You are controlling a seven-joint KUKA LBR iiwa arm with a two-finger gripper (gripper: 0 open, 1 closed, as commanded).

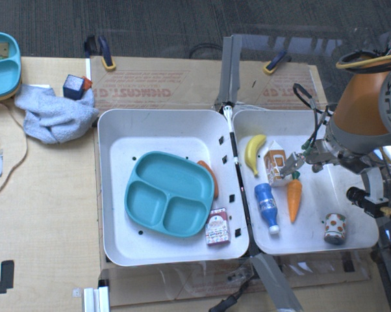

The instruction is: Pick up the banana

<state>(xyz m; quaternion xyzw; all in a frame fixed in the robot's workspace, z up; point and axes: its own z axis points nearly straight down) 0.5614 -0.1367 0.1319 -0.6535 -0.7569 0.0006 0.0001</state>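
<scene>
Banana (254,153): R bin (312,242), upper-left corner, beside the divider wall. Lies left of gripper (293,168), apart from it, w/ a small snack packet (274,166) between; not touching fingers. Gripper low over R bin mid, just above carrot top; jaws slightly apart, nothing clamped.

R bin also: blue bottle (267,207), carrot (293,199), small patterned can (334,229).
L bin (114,194): teal divided plate (169,194), orange item (208,174) tucked at plate's R edge, small red-white carton (217,228).

Banana long axis approx. up-down in view, slight curve; upper end toward far rim, lower tip toward bottle.
</scene>
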